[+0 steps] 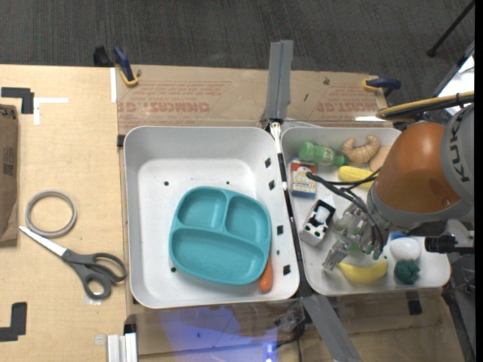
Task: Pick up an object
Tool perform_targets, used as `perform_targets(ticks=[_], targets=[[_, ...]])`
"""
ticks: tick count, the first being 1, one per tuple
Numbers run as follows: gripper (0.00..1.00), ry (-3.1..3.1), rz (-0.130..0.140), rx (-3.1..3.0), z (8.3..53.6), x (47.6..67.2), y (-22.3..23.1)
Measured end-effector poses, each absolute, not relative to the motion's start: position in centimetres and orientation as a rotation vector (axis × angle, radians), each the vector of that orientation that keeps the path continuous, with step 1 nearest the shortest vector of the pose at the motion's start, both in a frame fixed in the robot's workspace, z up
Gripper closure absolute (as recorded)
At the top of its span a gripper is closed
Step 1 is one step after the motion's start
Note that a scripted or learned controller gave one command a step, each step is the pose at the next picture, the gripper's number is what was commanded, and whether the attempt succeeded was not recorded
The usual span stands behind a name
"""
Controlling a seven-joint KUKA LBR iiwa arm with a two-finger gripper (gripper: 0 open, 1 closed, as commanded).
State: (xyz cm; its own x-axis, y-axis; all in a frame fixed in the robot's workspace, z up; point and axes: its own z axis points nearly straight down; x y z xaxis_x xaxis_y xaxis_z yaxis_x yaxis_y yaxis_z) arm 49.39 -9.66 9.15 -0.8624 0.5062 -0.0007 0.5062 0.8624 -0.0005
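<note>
Over the right bin (441,281) we see the grey arm with its orange band (413,173) reaching in from the right, its gripper (349,249) lowered near the front of that bin, just above and beside a yellow banana (364,271). We make out the metal fingers (334,259) pointing down and to the left with a gap between them, so the gripper looks open, and nothing sits between them. Close by in the same bin we find a small black-and-white box (318,222) to the gripper's left, a white object (405,246) and a dark green one (407,271) to its right. Toward the back of that bin we see a green bottle (320,154), a tan ginger-like piece (363,149), a yellow item (353,174) and a small carton (303,181). Across the divider, the left bin (151,202) holds a teal divided plate (221,234), with an orange carrot (266,277) at its front right edge. On the bench to the left we note scissors (83,264) and a roll of tape (50,213).
</note>
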Motion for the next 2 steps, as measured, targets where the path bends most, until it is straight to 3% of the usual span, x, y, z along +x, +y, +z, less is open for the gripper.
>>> perform_targets(ticks=[2], targets=[[0.00,2.946,-0.001,1.079,9.3,61.8,-13.6]])
